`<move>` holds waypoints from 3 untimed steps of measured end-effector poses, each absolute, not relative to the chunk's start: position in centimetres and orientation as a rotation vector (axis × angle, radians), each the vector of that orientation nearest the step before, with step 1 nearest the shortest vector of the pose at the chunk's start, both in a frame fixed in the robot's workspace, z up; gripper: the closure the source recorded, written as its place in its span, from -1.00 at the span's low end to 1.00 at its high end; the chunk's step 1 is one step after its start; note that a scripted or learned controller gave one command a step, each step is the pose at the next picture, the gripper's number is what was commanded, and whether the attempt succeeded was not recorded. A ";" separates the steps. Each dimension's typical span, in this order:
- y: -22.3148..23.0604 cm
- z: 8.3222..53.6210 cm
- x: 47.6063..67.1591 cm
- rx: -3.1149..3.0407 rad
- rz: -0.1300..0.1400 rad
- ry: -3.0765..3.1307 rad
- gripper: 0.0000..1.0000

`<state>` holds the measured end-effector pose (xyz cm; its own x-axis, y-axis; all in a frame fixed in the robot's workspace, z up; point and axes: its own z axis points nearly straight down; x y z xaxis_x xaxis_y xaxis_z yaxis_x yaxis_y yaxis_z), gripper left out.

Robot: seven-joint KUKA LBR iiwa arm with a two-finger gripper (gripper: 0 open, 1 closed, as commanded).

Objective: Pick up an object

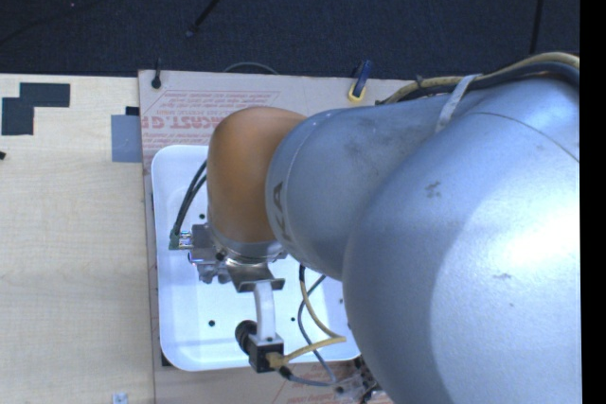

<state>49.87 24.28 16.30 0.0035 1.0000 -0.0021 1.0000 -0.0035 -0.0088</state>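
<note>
Arm (426,222) over white bin (185,336), tool (235,268) nr bin ctr

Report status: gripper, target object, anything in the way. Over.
Gripper low over the white bin, grip state unreadable. Pickup unconfirmed. Arm covers most of the bin, hiding its contents.
</note>
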 end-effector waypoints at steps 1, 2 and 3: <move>24.3 15.9 50.3 -2.222 0.008 -2.216 1.00; 24.4 8.6 47.4 -2.221 0.004 -2.220 1.00; 24.3 8.8 47.6 -2.229 0.001 -2.211 1.00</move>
